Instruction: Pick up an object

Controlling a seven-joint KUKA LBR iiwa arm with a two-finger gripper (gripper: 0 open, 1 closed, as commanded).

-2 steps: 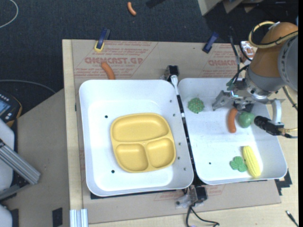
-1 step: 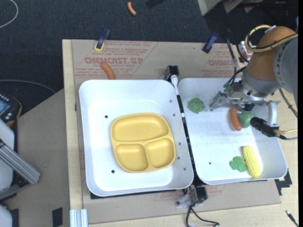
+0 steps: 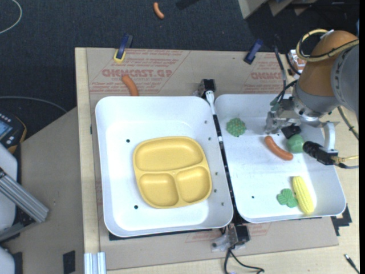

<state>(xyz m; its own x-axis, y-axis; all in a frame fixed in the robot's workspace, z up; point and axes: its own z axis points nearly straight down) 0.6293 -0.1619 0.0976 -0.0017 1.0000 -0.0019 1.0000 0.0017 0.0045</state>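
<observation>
My gripper hangs low over the back of the right bin, reaching in from the right. Just in front of it lies an orange sausage, and a green round piece sits close under the wrist, partly hidden. To the gripper's left, a green broccoli floret rests near the bin's dividing wall. A yellow corn cob and a small green leafy piece lie at the bin's front right.
The left bin holds a yellow divided plate. Another orange sausage lies on the cardboard behind that bin, and one more on the dark floor. Blue clamps hold the board's far edge.
</observation>
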